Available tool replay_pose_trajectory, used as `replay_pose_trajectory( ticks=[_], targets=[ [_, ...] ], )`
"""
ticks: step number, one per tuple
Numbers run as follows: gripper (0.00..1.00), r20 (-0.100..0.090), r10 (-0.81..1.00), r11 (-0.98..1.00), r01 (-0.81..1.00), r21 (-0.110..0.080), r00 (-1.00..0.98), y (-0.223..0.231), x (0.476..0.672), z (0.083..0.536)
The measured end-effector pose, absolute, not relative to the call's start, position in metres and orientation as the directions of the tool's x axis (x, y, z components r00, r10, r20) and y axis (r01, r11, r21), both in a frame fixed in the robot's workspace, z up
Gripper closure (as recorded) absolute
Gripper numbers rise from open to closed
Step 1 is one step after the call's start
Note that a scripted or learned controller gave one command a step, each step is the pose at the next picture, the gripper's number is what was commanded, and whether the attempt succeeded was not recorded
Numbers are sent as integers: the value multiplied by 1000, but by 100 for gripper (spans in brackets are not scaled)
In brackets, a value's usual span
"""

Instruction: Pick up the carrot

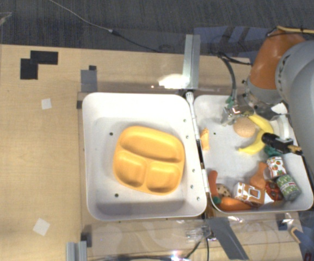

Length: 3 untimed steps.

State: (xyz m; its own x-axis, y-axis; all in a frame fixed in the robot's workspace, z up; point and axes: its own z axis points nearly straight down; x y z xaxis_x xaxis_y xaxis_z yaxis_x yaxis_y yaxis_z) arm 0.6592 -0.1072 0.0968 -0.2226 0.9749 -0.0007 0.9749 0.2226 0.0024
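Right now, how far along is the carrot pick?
Nothing looks done yet. The carrot lies at the near edge of the right bin, among small cartons, apart from the arm. In hand: the gripper sits at the bin's far side, beside a banana and a round tan item. Left: cross to the carrot, grasp, lift.

The grey arm [309, 86] comes in from the right, bent down, with its pincer [234, 112] low at the end.
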Motion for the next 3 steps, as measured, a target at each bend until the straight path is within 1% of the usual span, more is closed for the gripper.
replay_pose_trajectory(
  ticks=[1,2,3],
  targets=[
    [100,-4,981,196,981,15,-196,-78,641,192],
    [100,-1,997,72,997,-3,-72,-97,668,101],
    [100,2,981,-195,981,9,194,-51,635,188]
  ],
)
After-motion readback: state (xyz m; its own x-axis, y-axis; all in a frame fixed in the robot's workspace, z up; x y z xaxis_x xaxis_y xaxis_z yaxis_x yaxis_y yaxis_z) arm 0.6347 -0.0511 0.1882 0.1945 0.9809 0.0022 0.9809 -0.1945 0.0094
